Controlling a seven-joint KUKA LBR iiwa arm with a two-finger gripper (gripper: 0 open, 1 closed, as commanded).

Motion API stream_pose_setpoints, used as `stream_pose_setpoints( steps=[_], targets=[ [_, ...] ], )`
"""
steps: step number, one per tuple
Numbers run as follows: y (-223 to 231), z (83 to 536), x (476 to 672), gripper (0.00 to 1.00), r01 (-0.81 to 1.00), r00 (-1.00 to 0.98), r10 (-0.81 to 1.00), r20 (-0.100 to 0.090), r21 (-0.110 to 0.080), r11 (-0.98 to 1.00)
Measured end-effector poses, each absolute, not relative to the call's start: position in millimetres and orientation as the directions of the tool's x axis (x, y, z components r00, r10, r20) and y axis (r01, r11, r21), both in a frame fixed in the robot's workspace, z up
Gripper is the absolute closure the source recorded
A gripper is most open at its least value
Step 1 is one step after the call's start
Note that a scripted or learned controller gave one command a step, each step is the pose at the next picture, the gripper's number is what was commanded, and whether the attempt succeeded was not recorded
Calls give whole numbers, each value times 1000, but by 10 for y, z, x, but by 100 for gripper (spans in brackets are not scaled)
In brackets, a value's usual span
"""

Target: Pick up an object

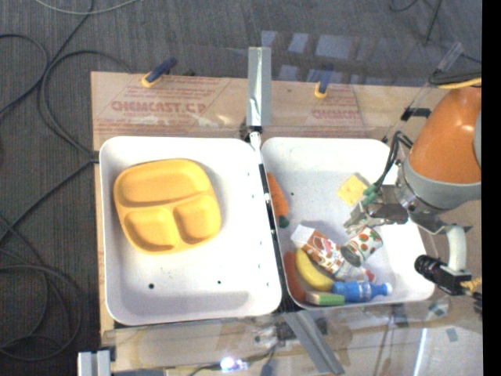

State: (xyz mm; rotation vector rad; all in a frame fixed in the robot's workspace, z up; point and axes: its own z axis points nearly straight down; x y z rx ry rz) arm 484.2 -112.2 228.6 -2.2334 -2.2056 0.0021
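My gripper hangs over the right bin, its metal fingers low just above a small red-and-white can. Nothing shows between the fingers, and their spread is hard to read. Left of the can lies a patterned red-and-white carton, with a yellow banana under it. A blue bottle and a green-and-pink marker lie along the bin's front wall. A yellow slice rests behind the gripper. A carrot lies against the left wall.
The left bin holds a yellow divided tray. A metal post stands behind the seam between the bins. The arm's orange band and grey wrist fill the right bin's right side. Cables run over the floor at left.
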Motion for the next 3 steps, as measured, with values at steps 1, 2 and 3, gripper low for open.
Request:
stream_pose_setpoints(
  steps=[1, 2, 3],
  targets=[
    [-1115, 2370, 4846, 100, 999, 37, 999, 0, -1, -37],
    [-1121, 2315, 4840, 100, 998, 70, 998, 1, -3, -70],
    [-1300, 2316, 4836, 100, 995, 99, 995, 0, -4, -99]
  ],
)
